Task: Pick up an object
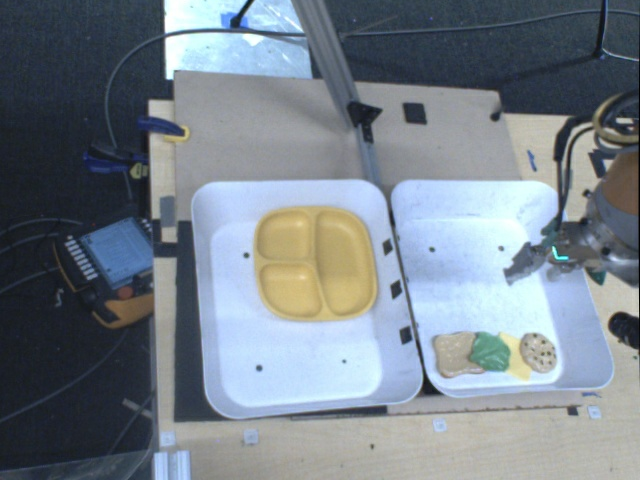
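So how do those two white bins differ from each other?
The left bin holds one large yellow divided plate, set near its middle; the right bin holds small toy foods: a toast slice, a green leaf, something yellow and a cookie. Those foods are bunched along the right bin's near edge. The arm's pincer is over the right bin, not the left. Both bins are shallow, white and rounded.

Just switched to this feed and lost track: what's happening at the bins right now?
The arm reaches in from the right, its gripper over the right bin, with nothing visibly held. The toy food lies in a row along that bin's near edge: a slice of toast, a green leafy piece, a yellow piece and a cookie. The left bin holds a yellow divided plate. Nothing has been picked up.
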Controlling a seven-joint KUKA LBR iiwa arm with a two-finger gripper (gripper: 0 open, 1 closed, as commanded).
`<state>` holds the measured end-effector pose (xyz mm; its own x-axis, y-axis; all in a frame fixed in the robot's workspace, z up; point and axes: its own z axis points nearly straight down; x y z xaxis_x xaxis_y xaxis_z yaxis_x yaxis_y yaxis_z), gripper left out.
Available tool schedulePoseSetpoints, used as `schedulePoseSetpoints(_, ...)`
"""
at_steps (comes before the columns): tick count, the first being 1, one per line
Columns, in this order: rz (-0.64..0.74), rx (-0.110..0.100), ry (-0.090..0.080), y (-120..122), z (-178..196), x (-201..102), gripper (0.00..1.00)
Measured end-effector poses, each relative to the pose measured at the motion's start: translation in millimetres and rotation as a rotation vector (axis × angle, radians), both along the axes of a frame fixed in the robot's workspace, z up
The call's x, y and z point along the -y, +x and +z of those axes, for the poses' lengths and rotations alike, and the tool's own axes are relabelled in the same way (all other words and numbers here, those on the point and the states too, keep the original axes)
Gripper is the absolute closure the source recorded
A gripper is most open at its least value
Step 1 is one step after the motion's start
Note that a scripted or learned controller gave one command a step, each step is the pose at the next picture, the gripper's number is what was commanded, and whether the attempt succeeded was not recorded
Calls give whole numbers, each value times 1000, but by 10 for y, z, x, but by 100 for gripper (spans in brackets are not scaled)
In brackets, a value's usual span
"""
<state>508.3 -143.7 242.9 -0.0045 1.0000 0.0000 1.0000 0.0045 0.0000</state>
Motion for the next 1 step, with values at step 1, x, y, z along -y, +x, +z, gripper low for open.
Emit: schedulePoseSetpoints(1, 0, 2, 0, 5, 8, 0, 0)
